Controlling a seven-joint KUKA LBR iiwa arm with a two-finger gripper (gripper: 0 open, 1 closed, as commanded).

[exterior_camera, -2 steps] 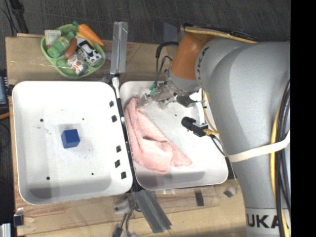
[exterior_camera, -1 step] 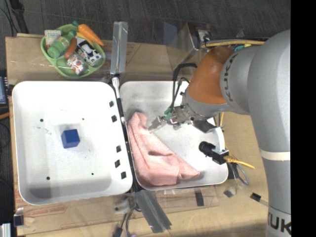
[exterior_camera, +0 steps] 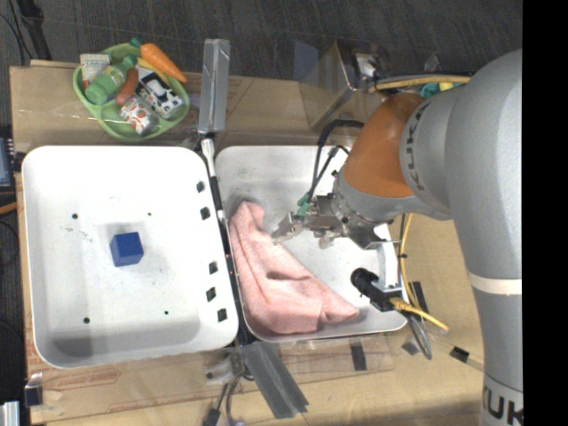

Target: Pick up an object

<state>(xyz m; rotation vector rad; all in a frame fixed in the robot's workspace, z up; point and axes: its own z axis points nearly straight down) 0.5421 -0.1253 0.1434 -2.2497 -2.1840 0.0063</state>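
A pink cloth (exterior_camera: pixel 280 278) lies crumpled along the left and front of the right bin (exterior_camera: pixel 266 167). A blue cube (exterior_camera: pixel 127 248) sits in the left bin (exterior_camera: pixel 53 193), left of its middle. My gripper (exterior_camera: pixel 293 226) hangs low in the right bin, just above the cloth's upper right edge, its metal fingers pointing left. Nothing shows between the fingers. The arm's grey body and orange band cover the right part of that bin.
A green bowl (exterior_camera: pixel 106 118) with toy food, including a carrot (exterior_camera: pixel 161 59), stands on the bench behind the left bin. A metal divider (exterior_camera: pixel 213 87) rises between the bins at the back. Cardboard bench surface surrounds both bins.
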